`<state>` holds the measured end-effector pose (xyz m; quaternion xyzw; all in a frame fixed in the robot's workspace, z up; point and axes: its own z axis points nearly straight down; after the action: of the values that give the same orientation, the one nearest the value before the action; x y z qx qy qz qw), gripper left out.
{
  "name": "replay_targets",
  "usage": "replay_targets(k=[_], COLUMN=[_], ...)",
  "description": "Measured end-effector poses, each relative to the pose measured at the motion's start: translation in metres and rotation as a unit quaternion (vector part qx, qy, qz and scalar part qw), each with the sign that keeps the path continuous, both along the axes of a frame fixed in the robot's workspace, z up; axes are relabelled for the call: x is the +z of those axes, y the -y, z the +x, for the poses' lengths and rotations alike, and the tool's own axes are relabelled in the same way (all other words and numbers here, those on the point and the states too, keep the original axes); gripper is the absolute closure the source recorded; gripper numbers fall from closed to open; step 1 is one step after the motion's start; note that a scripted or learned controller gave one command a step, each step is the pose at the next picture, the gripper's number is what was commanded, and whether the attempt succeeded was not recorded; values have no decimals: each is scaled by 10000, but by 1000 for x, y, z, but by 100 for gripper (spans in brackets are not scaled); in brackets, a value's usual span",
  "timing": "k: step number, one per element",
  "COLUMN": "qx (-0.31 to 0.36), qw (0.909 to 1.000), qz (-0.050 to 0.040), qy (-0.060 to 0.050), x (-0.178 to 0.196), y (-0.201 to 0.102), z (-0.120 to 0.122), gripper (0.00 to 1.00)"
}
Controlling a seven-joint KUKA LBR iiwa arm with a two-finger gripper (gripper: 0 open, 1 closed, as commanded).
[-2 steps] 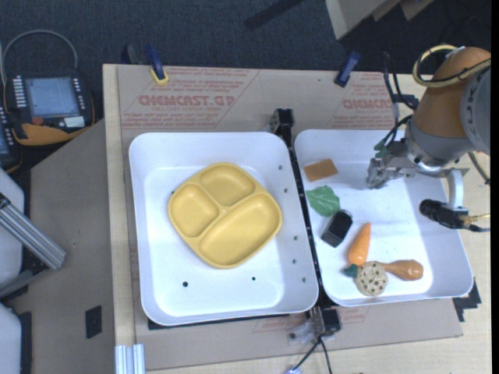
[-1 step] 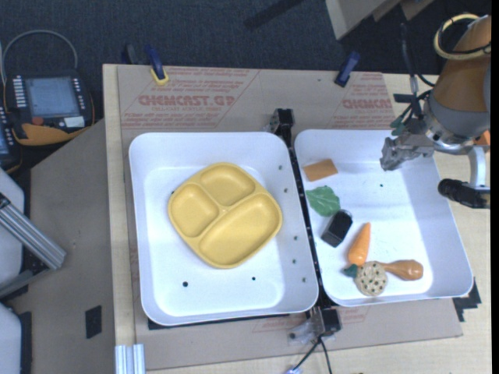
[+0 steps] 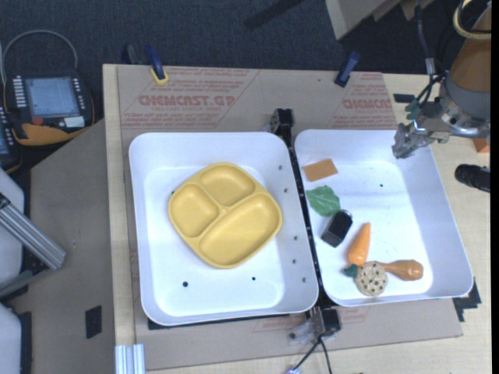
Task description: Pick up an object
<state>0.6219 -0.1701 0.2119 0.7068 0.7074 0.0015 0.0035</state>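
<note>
The tool [image 3: 405, 142], its state unclear, hovers at the upper right of the right bin [image 3: 437, 201], so it should descend squarely over the carrot [image 3: 359, 245] at lower centre, clear of neighbouring items.

yellow plate [image 3: 226, 213], orange carrot [image 3: 359, 244], white bins [image 3: 148, 232]

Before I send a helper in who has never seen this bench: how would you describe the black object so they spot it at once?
Look in the right bin, along its left side beside the divider. The small black block lies there, just below the green leaf and left of the carrot. It is the one dark, boxy piece among coloured toy foods.
</note>
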Motion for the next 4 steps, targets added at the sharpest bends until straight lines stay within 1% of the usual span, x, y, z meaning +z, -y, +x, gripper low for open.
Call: replay_targets(k=[1,2,3,4], qx=[1,16,22,19], qw=[10000,10000,10000,10000], qz=[-1,22,25,22], qy=[6,-46,-49,-50], x=[54,58,61,60], y=[0,-53,-106,-157], z=[1,-12,-31,-44], gripper=[100,100,100,100])
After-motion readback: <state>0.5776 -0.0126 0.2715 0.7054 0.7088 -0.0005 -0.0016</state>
